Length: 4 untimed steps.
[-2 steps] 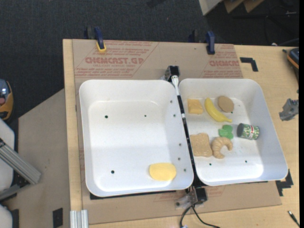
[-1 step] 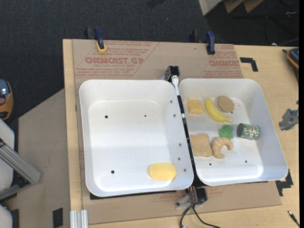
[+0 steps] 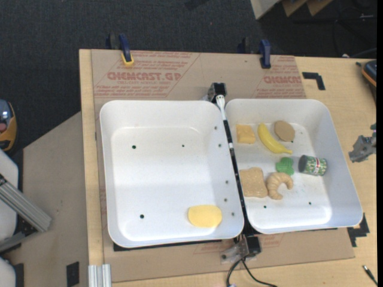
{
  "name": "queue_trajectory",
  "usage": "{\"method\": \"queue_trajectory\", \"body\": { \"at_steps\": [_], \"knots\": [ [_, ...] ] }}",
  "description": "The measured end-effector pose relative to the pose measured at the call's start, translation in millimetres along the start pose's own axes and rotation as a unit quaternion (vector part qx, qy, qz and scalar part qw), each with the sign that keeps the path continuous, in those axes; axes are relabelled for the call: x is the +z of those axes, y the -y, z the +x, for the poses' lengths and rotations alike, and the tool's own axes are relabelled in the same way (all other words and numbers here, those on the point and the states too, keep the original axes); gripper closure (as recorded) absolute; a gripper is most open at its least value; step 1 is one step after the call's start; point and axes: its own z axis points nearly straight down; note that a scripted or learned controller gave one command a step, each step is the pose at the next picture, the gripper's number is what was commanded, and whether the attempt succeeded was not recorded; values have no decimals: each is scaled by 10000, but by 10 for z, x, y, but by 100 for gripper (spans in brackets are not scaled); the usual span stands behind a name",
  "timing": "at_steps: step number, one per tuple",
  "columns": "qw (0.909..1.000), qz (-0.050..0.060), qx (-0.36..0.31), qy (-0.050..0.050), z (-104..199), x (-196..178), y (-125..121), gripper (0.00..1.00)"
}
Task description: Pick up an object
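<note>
Nothing was lifted yet — the gripper sat at the right edge, outside the right bin; its grip state I could not tell. Most items clustered in that bin — banana, croissant, can. Next move, I judged: swing in over one and descend.

One fixed camera looks down at a slant on the two white bins, moderately far above.
</note>
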Motion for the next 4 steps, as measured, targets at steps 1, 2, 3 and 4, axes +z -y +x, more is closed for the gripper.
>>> {"method": "queue_trajectory", "body": {
  "at_steps": [1, 2, 3, 4],
  "knots": [
    [10000, -26, -7, 13, 1, -108, -96, 100],
    [10000, -19, -3, 13, -2, -66, -154, 100],
    [10000, -32, -5, 16, 0, -252, -251, 100],
    [10000, 2, 8, 0, -1, -152, 73, 100]
  ]
}}
